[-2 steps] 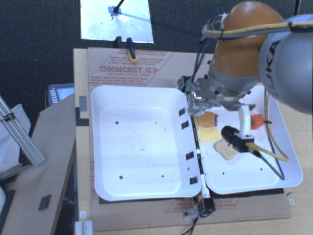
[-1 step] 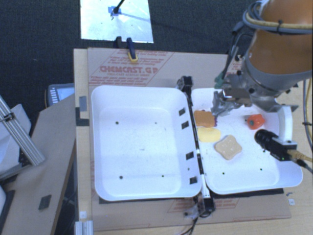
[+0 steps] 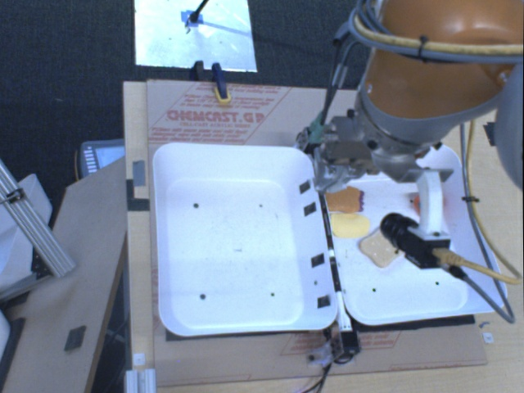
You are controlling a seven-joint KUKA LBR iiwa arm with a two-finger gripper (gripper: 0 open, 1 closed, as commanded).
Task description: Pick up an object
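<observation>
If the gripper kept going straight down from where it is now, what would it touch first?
Probably the orange piece, which lies just below the gripper at the right bin's left edge. Depth is unclear; it might instead meet the rim between the bins.

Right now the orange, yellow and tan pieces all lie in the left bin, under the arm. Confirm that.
Not quite: the bin is wrong. The camera view shows the orange piece, the yellow piece and the tan piece in the right bin, under the arm. The left bin holds none of them.
</observation>
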